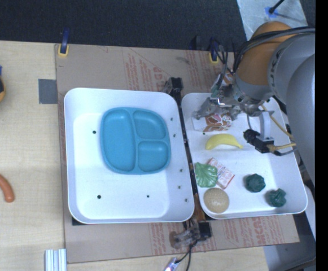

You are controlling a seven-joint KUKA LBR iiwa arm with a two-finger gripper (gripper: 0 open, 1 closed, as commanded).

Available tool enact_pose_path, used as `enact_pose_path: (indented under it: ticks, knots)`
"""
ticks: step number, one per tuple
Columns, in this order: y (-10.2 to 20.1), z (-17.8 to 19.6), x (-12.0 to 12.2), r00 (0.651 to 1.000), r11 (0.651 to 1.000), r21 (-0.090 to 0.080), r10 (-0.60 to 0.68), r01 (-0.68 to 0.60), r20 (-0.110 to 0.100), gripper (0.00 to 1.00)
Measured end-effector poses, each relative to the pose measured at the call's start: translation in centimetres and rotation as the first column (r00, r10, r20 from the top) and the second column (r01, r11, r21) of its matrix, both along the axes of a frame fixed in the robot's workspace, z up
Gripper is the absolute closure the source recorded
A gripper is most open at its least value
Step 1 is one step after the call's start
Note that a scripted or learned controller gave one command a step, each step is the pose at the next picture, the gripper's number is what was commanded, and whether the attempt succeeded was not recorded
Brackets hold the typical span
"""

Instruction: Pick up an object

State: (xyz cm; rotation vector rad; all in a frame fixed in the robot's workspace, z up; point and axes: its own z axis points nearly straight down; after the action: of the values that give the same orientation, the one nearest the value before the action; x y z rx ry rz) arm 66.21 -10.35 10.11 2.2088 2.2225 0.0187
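One tool [217, 113], seemingly touching wrapper [216, 121].

Two white bins: left bin [79, 151], right bin [291, 168]. One blue divided plate [134, 140]. One banana [223, 142]. Two dark green lumps [255, 182] [276, 197]. One light green leaf-shaped item [205, 175]. One tan round item [215, 200]. One pink-and-white packet [223, 174]. One sausage [1, 185] on the bench.

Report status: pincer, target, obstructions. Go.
Pincer low over far end of right bin, on a brown-and-white packet. Grasp unconfirmed. Banana right beside it, crowding.
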Motion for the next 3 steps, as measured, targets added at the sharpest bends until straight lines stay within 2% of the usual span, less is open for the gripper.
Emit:
enact_pose_path:
  ticks: [1, 2, 3]
  knots:
    - [-6.0, 5.1, -0.6, 1.000, 1.000, -0.003, -0.004, 0.004, -0.015, 0.00]
    - [-4.1, 0.9, -2.0, 1.000, 1.000, -0.006, -0.003, 0.003, -0.003, 0.00]
    - [-4.0, 0.3, -0.1, 1.000, 1.000, -0.003, -0.001, 0.001, -0.005, 0.00]
